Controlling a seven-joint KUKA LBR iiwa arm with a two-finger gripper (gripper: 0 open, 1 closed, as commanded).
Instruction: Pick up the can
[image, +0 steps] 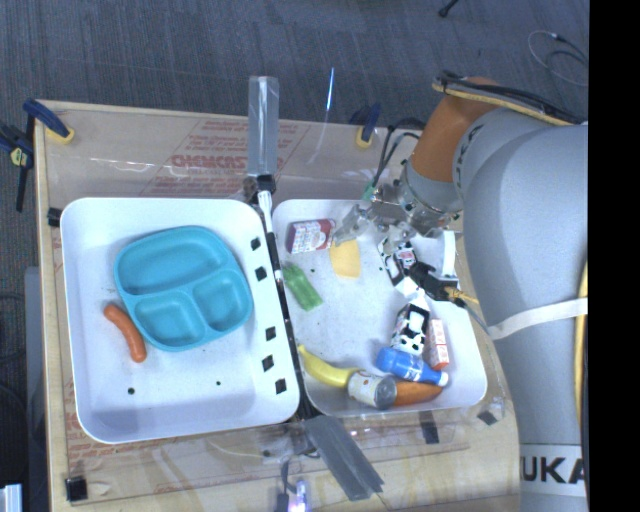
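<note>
The tool (375, 215) hovered over the right bin (470, 385); whether released or clenched could not be told. The can (309, 236) lay just left of it, beside the yellow wedge (346, 259); a misaimed descent would likely strike the wedge.

A dark grey carpeted floor (150, 50) lies around a pale wooden bench (120, 150), its top under a clear sheet with red print. 2 blue clamps (45, 118) grip the bench's far left corner, and black cables (555, 45) trail across the carpet at far right. Light is even, glinting off the sheet.
</note>
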